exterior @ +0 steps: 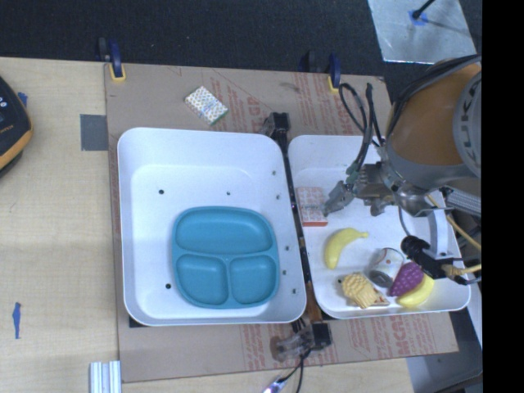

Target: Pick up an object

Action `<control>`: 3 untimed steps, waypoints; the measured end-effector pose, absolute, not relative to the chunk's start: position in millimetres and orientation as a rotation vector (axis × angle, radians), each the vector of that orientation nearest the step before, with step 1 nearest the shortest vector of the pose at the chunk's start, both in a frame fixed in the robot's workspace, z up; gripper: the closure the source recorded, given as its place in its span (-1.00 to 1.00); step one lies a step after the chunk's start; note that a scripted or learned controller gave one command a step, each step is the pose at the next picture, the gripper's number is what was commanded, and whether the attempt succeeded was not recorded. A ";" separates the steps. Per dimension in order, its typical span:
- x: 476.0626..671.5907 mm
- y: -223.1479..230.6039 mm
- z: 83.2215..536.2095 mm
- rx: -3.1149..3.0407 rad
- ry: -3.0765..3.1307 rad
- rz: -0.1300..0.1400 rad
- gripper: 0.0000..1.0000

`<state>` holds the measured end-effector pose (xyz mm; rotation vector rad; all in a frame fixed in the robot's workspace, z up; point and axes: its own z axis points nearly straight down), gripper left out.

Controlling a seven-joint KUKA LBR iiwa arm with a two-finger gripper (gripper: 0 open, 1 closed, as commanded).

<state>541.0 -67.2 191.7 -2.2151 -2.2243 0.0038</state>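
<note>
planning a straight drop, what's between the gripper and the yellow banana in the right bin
In the camera view, only bare white floor of the right bin lies between the gripper and the banana. The small printed card sits off to the side, by the bin's wall.

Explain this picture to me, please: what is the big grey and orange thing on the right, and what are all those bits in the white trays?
That is a robot arm, seen by one camera fixed above the bench and looking down at a slant. At its end is a gripper, which hangs over the right bin; nothing shows in it. Its job is to pick something up. The right bin holds toy food: a banana, a tan piece, purple grapes on another yellow piece, and a small grey thing I cannot make out. The left bin holds a blue divided plate. Both bins sit on a cardboard sheet.
</note>
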 end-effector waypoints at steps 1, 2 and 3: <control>519.4 -104.5 90.9 -2.214 -2.224 0.006 -1.00; 519.6 -105.4 101.2 -2.211 -2.227 0.008 1.00; 574.8 -46.4 192.2 -2.215 -2.226 0.001 1.00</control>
